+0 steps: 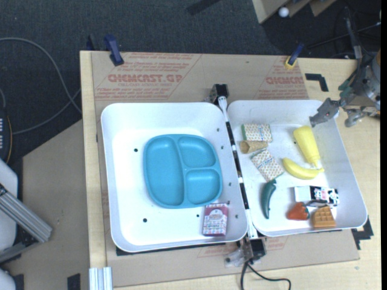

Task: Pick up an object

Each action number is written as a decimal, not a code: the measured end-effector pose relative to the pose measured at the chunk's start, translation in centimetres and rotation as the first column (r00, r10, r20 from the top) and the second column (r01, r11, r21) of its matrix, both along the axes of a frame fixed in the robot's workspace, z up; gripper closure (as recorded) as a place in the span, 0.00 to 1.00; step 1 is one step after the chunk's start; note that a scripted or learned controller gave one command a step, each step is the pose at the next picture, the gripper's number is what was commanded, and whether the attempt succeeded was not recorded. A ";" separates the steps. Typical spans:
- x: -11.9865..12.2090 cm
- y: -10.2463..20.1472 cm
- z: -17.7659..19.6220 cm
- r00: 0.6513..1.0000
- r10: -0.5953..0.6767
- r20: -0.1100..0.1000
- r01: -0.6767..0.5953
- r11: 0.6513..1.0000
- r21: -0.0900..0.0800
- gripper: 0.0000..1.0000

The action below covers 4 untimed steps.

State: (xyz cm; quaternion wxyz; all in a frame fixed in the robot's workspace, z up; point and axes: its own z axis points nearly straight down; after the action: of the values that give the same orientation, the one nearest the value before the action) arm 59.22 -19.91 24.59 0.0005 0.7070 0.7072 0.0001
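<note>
No object (pixel 308 145) is yet picked: all are left lying in the right bin (pixel 347 162), and the gripper (pixel 341 109) is held open and unloaded above its far corner.

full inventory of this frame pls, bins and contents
Bins: 2, white, side by side on the bench.
Divided plate: 1, blue, left bin centre.
Small packet: 1, pink-red, left bin near corner.
Mustard bottle: 1, yellow, right bin.
Banana: 1, yellow, beside the bottle.
Patterned packets: 2, checkered, right bin left side.
Pepper: 1, green, right bin.
Milk carton: 1, white-black, near side.
Waffle: 1, orange, near corner.
Gripper: 1, grey, over right bin's far edge.
</note>
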 end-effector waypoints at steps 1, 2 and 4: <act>2.9 -1.0 -11.2 1.000 0.000 -0.005 0.000 1.000 0.003 0.00; 0.6 -1.3 -16.2 1.000 0.001 -0.004 -0.001 1.000 0.003 0.00; 4.1 4.5 -3.4 1.000 0.003 0.006 -0.003 1.000 0.000 1.00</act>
State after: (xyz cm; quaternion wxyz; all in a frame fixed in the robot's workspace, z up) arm 63.29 -15.44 21.21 0.0025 0.7060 0.7082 0.0021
